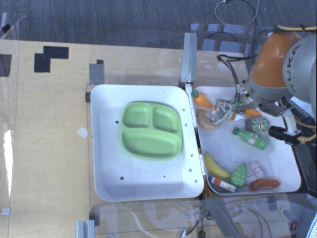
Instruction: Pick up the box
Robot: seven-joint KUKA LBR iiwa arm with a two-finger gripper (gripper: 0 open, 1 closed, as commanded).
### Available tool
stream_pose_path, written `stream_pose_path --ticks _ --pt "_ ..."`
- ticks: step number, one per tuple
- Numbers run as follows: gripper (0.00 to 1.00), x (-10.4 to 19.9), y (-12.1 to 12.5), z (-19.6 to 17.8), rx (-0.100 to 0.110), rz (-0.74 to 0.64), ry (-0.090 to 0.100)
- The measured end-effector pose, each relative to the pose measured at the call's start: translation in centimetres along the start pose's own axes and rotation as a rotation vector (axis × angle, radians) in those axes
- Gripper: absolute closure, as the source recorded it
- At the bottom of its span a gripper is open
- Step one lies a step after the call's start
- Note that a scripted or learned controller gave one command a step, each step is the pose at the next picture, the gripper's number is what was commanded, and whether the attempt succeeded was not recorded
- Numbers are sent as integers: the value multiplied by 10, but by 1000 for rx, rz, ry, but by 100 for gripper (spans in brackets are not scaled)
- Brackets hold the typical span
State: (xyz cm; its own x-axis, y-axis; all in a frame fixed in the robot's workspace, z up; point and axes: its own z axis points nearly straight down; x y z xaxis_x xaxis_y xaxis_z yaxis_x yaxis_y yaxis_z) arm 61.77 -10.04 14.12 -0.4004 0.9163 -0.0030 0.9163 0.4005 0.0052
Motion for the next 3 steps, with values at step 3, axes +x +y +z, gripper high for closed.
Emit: stream_pose_path --ticks 3 --pt "0 -56 -49 46 -13 402 -6"
